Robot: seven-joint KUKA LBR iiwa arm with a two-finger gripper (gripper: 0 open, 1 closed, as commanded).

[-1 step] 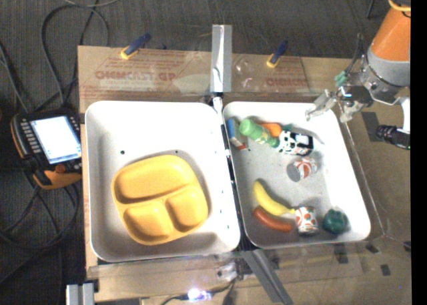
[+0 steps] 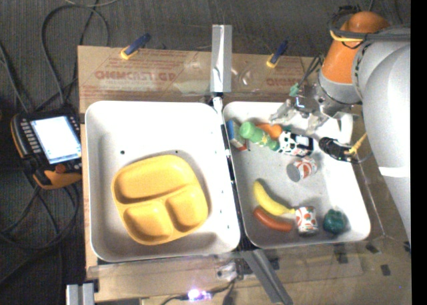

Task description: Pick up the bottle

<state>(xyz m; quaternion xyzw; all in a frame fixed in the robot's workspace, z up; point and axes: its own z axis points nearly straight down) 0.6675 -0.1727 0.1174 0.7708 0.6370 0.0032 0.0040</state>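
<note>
The claw (image 2: 301, 111) hangs over the right bin's (image 2: 357, 187) far edge; whether it is parted cannot be told. Just beside it lies one smooth green bottle (image 2: 252, 131). Nearer the front edge: one curved banana (image 2: 270, 199), one sausage (image 2: 272, 219). The left bin (image 2: 100, 163) carries one yellow compartment tray (image 2: 160, 197).

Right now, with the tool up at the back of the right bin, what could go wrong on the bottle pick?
1. Clutter: the green bottle lies against an orange piece and a black-and-white toy, so the tool may snag a neighbour.
2. The bottle lies near the bin's left wall; a push could wedge it there.
3. It lies on its side, so it may roll away from a closing grip.
</note>
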